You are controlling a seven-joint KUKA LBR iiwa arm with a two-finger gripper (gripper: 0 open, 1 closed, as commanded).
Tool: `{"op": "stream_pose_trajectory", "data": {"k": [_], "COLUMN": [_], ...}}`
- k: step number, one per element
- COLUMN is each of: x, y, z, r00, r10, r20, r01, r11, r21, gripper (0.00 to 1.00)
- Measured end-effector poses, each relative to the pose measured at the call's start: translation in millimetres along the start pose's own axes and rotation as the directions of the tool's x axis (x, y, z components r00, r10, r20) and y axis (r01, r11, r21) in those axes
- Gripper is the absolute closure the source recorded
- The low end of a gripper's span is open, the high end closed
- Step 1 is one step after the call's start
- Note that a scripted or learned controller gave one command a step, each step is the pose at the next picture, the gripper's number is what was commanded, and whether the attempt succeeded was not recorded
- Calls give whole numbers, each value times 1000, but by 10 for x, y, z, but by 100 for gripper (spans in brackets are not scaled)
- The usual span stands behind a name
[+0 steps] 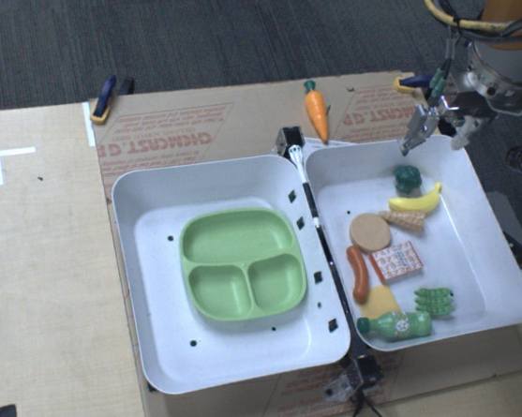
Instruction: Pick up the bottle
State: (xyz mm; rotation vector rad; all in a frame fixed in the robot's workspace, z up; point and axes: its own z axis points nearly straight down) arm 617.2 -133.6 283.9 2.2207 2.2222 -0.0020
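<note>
Cardboard [172, 133] lettering, mirrored, unreadable.

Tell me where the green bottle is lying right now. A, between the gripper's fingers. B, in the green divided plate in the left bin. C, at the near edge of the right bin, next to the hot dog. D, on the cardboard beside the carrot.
C: the green bottle lies on its side at the right bin's near edge, just below the hot dog, far from the gripper.
</note>
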Motion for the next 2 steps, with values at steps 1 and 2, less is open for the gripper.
{"op": "stream_pose_trajectory", "data": {"k": [1,2], "x": [-3,-772], "y": [5,-1373], "z": [-96,321], "r00": [1000,989], "r10": [-2,-150], "r20": [1,0], "r01": [2,150], "r11": [1000,989], "r21": [-1,-1], "gripper": [100,100]}}
